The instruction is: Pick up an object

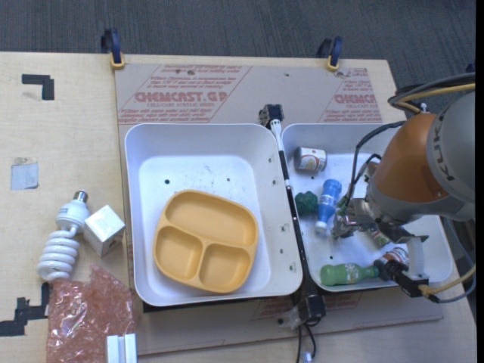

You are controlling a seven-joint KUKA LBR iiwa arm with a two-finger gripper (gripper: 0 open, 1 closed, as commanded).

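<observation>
Gripper (pixel 349 224) low in the right bin (pixel 437 267), beside the blue bottle (pixel 327 200); whether spread or pressed together, cannot tell, hidden under the wrist and cables. Nothing seen pinched. Candidates all lying on the bin floor: blue bottle just left of the gripper, dark green lump (pixel 306 203) further left, green bottle (pixel 348 273) along the near wall, small can (pixel 311 159) toward the far wall. Left bin (pixel 144 218) carrying a yellow tray (pixel 206 240). Judged early: reach made, grasp unconfirmed, lift not yet done. Bulb (pixel 63 237) on the tabletop (pixel 53 150), well apart.
</observation>
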